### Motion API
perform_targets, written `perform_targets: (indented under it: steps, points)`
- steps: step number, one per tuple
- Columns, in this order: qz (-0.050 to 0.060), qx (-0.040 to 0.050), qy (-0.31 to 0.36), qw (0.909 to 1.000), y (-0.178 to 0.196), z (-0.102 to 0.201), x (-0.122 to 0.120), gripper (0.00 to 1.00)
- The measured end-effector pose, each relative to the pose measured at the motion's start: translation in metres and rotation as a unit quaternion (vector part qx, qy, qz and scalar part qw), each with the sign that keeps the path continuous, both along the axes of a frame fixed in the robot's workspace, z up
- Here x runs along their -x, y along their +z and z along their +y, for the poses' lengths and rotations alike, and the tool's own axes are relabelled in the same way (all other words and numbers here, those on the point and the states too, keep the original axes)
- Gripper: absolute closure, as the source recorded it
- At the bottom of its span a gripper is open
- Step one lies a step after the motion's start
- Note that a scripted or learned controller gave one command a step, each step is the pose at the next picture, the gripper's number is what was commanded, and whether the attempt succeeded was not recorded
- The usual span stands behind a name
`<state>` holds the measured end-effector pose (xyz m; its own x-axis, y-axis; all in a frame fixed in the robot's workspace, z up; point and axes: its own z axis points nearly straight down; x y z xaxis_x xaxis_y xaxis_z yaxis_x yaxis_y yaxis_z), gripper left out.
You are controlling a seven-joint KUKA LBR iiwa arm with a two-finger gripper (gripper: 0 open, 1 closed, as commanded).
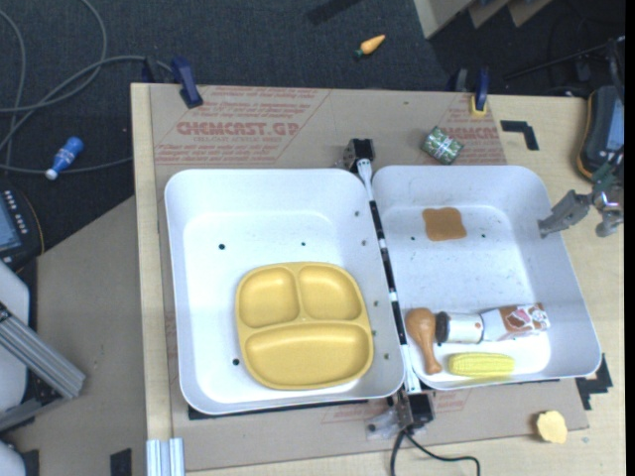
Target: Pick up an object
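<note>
Your bench sits on dark carpet; grey cables trail well left of the tool.

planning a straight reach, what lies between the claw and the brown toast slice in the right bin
Bare white bin floor and the right bin's rim, as the camera view shows. The claw sits at that rim; the toast slice lies apart to its left.
</note>
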<state>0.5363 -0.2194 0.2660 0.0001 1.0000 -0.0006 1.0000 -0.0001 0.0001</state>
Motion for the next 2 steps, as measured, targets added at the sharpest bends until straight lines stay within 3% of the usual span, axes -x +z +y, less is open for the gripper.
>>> perform_targets:
  steps: [1, 2]
  points:
    - [0.008, -0.0039, 0.001, 1.0000, -0.183, 0.045, 0.030, 0.00]
    - [-0.006, 0.0003, 0.004, 1.0000, -0.146, 0.072, -0.096, 0.00]
